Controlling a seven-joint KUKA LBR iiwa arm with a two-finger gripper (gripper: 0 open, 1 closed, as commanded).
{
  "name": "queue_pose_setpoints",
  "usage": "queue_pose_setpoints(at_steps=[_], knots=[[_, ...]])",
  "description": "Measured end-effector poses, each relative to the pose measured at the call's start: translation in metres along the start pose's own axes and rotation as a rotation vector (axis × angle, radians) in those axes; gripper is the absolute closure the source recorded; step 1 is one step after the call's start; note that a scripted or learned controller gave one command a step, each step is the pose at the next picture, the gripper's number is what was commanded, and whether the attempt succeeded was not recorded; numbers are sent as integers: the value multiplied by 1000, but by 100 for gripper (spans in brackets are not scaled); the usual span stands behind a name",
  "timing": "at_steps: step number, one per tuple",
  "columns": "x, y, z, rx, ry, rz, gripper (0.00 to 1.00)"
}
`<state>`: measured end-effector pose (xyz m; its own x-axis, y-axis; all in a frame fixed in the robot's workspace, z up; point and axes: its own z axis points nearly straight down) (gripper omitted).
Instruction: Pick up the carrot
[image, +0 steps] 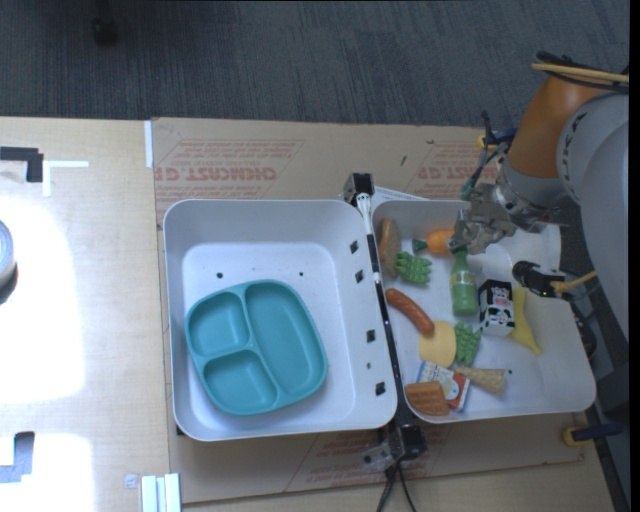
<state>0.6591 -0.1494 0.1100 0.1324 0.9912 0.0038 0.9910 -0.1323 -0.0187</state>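
Grey gripper (470, 232) low in the upper part of the right bin (560, 395), finger opening impossible to tell, orange carrot (438, 241) just left of it, long axis roughly horizontal, green bottle (463, 288) below.

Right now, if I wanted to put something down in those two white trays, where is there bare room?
The left white bin has bare floor above and right of the teal divided plate. The right white bin is crowded with toy food; only its near right corner, beside the yellow banana, looks free. The gripper hovers over its far end.
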Motion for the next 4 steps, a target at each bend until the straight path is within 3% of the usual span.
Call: queue_pose_setpoints(at_steps=[1,2,3,4], knots=[[8,-54,15,-24,-6,-58,100],[8,-56,19,-17,-6,-57,0],[13,-4,19,-8,-6,114,0],[13,-4,10,-8,-10,108,100]])
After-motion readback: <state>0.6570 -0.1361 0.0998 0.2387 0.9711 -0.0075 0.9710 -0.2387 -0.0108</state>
